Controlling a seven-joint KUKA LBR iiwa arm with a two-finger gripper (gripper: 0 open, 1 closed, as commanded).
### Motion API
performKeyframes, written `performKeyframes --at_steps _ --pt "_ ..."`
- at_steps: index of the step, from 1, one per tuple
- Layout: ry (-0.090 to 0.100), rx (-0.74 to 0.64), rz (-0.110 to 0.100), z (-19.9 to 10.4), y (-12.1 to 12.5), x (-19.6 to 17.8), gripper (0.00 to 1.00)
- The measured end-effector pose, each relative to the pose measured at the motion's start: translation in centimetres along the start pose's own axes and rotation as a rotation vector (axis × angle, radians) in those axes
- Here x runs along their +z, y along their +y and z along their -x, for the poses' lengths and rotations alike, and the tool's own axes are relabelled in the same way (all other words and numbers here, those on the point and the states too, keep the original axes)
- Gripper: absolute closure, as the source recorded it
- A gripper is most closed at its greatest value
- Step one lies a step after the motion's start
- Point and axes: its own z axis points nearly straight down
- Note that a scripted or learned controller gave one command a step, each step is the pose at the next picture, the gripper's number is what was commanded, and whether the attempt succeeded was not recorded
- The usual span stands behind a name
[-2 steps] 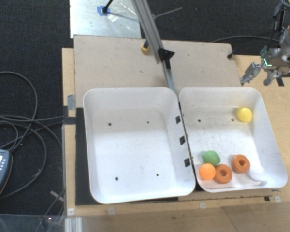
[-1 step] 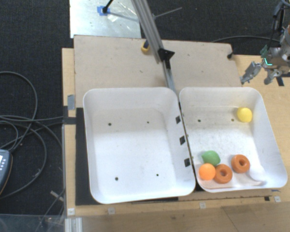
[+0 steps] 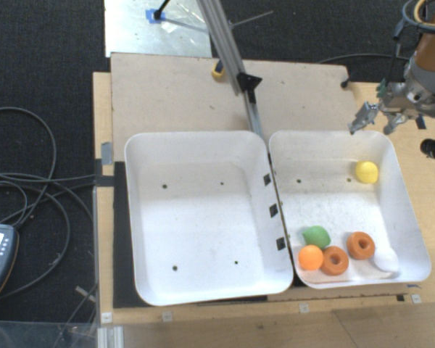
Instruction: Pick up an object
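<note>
Above the far right corner of the right-hand bin (image 3: 402,194) the pincer (image 3: 378,117) hangs from the grey arm (image 3: 428,56), its two fingers spread apart and nothing between them. It sits over the bin's rim rather than down inside, which reads as a waiting or approach pose, clear of the walls.

Nearest to the pincer, just below it and a little toward the bin's middle, lies a yellow ball (image 3: 367,171), alone on the white floor with open space all round. Judged from that, it is the easiest thing to grasp: the fingers could straddle it without knocking a neighbour.

Farther from the pincer, along the bin's near edge, the other pieces crowd together: a green ball-like lump (image 3: 317,235), an orange ball (image 3: 310,257) touching or nearly touching an orange ring (image 3: 334,260), a second orange ring (image 3: 360,245), and a white lump (image 3: 385,258) tucked in the corner. The tilted floor probably lets them gather there, and a grasp among them risks a bump.

Well off to the pincer's far side, the left bin (image 3: 138,216) rests on the desk (image 3: 174,93).
</note>
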Motion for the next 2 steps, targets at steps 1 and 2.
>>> performKeyframes --at_steps 1,2 --pt "-0.001 0.005 0.000 0.4 -0.3 4.3 0.00" --pt "0.000 0.001 0.000 0.4 -0.2 8.4 0.00"
